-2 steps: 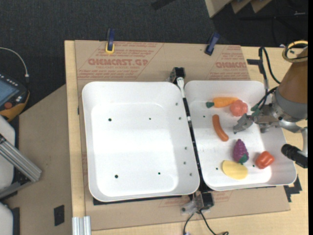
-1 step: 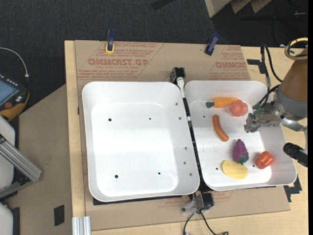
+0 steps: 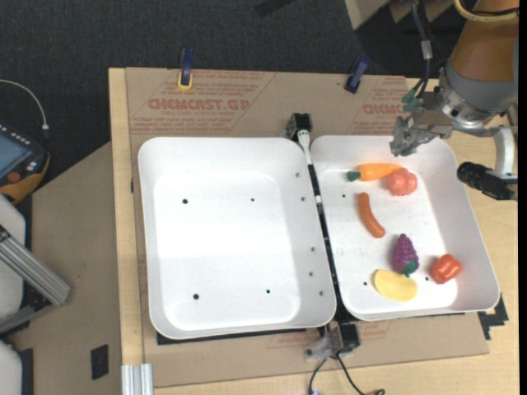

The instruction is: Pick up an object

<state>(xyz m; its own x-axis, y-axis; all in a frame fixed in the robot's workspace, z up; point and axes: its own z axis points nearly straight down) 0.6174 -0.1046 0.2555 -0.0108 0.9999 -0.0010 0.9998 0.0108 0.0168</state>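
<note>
Dark carpet is seen behind a cardboard-topped bench (image 3: 247, 97), on which two white bins are set side by side. From the right, the grey arm (image 3: 482, 64) with its orange band is brought in over the far edge of the right bin (image 3: 469, 245). The gripper (image 3: 405, 144) is held just above the bin's far rim, pointing down and to the left. Whether it is open or closed cannot be told, since its tip is small and blurred against the white; nothing is seen held in it.

Just below the gripper, near the far end of the right bin, a carrot (image 3: 375, 171) is laid crosswise with its green end to the left. A pink ball-like toy (image 3: 402, 183) is touching the carrot's right end. Nearer the middle, a sausage (image 3: 370, 215) is laid at a slant, apart from the others. Toward the near end, purple grapes (image 3: 404, 253) are placed just above a lemon (image 3: 395, 285), and a red pepper (image 3: 445, 268) is set just to their right, close to the bin's right wall.

Four small dark dots are marked on the floor of the left bin (image 3: 230, 237). Between the bins a black strip is run, with a clamp at each end. Two blue clips are fixed at the cardboard's far edge.
</note>
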